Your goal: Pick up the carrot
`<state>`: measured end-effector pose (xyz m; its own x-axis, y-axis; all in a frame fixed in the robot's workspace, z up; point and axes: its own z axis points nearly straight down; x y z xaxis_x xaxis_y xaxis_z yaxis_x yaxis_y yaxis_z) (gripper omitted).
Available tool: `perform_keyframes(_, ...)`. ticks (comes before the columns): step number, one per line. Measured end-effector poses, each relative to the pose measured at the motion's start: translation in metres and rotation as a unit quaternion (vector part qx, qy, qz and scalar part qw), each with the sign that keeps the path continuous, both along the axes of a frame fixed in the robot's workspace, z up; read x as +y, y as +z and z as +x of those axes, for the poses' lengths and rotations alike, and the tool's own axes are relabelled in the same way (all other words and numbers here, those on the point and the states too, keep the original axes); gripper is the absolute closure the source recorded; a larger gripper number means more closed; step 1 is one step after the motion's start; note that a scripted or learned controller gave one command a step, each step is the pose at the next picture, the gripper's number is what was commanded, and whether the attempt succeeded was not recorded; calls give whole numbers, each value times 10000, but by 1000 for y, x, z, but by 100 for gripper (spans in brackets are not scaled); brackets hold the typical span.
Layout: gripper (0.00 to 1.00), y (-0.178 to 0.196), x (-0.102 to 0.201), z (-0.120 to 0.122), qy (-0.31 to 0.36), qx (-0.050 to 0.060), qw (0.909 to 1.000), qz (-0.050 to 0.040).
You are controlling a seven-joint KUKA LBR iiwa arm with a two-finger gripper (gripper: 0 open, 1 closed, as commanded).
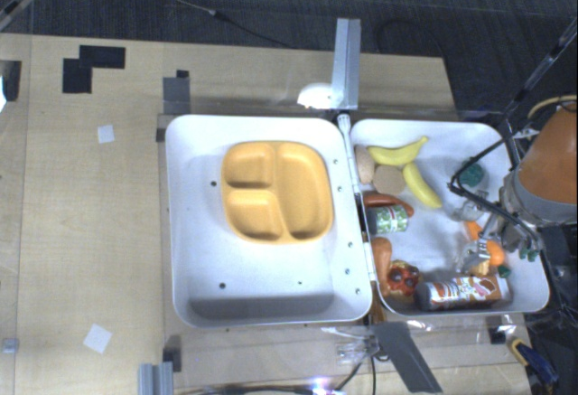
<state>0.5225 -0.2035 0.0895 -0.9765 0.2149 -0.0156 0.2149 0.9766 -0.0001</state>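
In the right bin (pixel 452 133), the carrot (pixel 493 250) shows as small orange patches with a green tip, near the bin's right wall. My gripper (pixel 481 246) hangs right over it, low in the bin, and covers most of it. The grey arm with its orange band (pixel 553 169) reaches in from the right, trailing cables. Whether the carrot is gripped or merely lies beneath the gripper is unclear.
The right bin also holds two bananas (pixel 411 165), a brownish lump (pixel 386 180), a red sausage (pixel 386 201), a green can (pixel 391 220), an orange-red long piece (pixel 382 253), a red toy (pixel 403 278) and a lying bottle (pixel 461 292). A yellow divided plate (pixel 274 189) sits in the left bin (pixel 194 230).
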Motion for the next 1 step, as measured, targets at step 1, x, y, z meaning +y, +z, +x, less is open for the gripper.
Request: perform_keyframes(1, 100, 13, 1, 4, 34, -43, 10000, -10)
